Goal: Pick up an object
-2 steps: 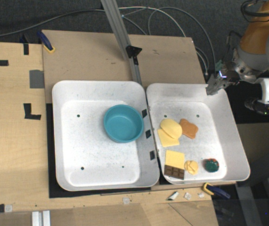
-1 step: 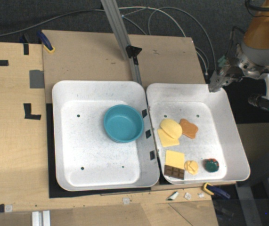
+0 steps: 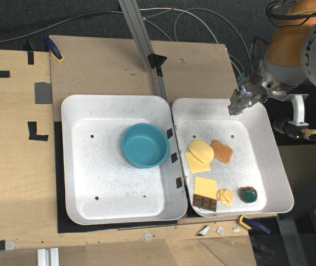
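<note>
Gripper poised over right bin's far rim.
Finger spread impossible to tell. Below and nearer: yellow and orange food pieces mid-bin, well apart from gripper.

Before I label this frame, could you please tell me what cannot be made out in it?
- Gripper: small and dark over the right bin's far rim; whether it is open or shut is too small to tell.
- Arm: cut off by the right and top edges.
- Green item and round yellow item: too small to identify.
- Orange piece: partly hidden by the yellow piece.
</note>
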### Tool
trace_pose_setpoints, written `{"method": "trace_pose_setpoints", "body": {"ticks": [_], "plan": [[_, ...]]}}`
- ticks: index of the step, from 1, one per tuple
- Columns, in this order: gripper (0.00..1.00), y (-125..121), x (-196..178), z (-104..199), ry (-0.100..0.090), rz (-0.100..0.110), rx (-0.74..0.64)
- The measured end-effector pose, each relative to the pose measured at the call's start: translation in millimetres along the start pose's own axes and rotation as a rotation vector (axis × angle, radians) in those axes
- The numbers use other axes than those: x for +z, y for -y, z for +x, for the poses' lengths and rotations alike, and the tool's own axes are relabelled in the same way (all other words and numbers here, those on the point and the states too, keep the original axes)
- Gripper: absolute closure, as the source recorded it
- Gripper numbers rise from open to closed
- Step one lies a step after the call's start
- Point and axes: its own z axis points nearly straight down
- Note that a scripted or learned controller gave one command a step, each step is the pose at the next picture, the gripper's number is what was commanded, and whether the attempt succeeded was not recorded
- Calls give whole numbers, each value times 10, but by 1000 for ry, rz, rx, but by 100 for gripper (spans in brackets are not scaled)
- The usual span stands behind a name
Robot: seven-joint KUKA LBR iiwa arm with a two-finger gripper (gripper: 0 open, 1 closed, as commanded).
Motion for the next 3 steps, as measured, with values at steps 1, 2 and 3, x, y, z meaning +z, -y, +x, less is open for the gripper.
{"method": "trace_pose_setpoints", "body": {"ticks": [1, 2, 3], "plan": [[100, 116, -92, 530, -1, -2, -1], [100, 220, -79, 966, 0, 0, 0], [100, 188, -52, 1471, 0, 0, -2]]}}
